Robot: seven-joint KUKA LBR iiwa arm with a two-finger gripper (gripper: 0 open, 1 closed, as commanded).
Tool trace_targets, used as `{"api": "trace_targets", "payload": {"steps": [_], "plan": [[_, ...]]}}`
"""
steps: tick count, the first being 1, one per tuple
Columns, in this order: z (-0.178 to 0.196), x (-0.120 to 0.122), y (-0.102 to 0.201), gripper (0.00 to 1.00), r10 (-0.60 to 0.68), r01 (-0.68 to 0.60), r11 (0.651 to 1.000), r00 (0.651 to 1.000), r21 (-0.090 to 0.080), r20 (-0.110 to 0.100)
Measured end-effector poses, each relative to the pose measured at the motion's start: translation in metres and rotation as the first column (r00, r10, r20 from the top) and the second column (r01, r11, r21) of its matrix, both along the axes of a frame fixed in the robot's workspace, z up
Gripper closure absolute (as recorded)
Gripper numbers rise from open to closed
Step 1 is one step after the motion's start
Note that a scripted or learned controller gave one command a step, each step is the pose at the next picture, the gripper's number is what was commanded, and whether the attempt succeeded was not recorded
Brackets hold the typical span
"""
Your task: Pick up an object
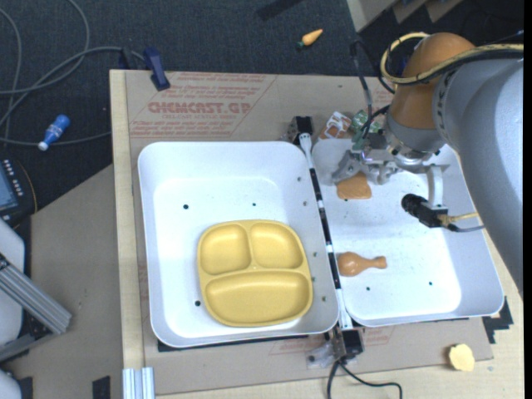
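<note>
Two orange pieces [355, 188] [360, 264] hug right bin's [416, 306] left side; centre open

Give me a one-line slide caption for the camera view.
KUKA arm's end effector low in the right bin over a brown piece; yellow divided tray in the left bin.

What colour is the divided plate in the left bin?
Yellow; the plate shows in the camera view.

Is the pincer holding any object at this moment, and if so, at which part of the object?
It cannot be told. The pincer is low in the right bin, directly above an orange-brown piece, but no object is clearly seen in its grip.
</note>
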State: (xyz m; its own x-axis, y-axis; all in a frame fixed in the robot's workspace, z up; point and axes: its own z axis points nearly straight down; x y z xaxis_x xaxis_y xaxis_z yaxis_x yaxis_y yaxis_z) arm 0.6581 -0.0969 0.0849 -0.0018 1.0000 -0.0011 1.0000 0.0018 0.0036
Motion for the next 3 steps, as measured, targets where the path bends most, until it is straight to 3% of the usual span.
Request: {"api": "trace_targets", "payload": {"steps": [2,3], "plan": [[0.000,0.009,0.005,0.00,-0.001,0.001,1.000,1.000,0.000,-0.003],[0.011,0.010,0.005,1.00,0.000,0.000,1.000,1.000,-0.001,0.001]]}}
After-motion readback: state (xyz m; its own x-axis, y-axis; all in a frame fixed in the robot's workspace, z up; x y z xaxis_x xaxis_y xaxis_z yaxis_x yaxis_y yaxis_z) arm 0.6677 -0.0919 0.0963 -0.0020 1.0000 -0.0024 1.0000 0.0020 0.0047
